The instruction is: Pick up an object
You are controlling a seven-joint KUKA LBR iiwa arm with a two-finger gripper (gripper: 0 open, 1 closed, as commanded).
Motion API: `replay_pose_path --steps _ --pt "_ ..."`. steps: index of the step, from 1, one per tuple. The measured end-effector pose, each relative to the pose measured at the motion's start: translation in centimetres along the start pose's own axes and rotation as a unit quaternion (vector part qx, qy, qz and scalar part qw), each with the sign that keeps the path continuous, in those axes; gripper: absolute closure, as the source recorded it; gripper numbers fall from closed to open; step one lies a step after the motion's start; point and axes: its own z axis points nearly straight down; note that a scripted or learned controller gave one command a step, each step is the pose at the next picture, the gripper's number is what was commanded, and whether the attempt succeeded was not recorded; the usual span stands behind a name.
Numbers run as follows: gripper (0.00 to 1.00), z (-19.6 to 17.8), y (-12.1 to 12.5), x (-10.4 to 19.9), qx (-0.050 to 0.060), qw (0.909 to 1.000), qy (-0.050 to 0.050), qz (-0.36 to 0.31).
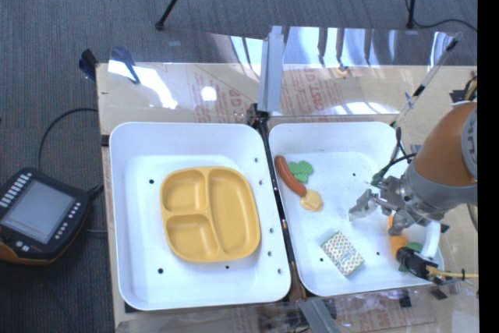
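Two shallow white plastic bins sit side by side on the tabletop (156, 90), which carries red printed lettering too faint to read. The left bin (132, 168) holds a smooth yellow divided plate (209, 213) with three compartments and rounded corners. The right bin (343, 138) holds a reddish-brown sausage (290, 176), a green leafy toy piece (301, 168) touching it, a small tan rounded piece (312, 201) just below them, and a flat rectangular box (342, 253) with a fine dotted pattern; no words on it can be made out. The arm's jaws (365, 207) hang low over the right bin's right half, metallic and pointing left; whether they are apart or closed I cannot tell, and nothing shows between them. The box lies below and slightly left of the jaws; the tan piece lies to their left, apart. A handheld screen pendant (35, 214) rests on the carpet at far left.
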Motion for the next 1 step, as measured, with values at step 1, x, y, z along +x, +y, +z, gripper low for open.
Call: replay_pose_path --steps 1 --pt "0.0 -4.69 -1.14 -1.65 -0.001 0.9977 -0.009 -0.066"
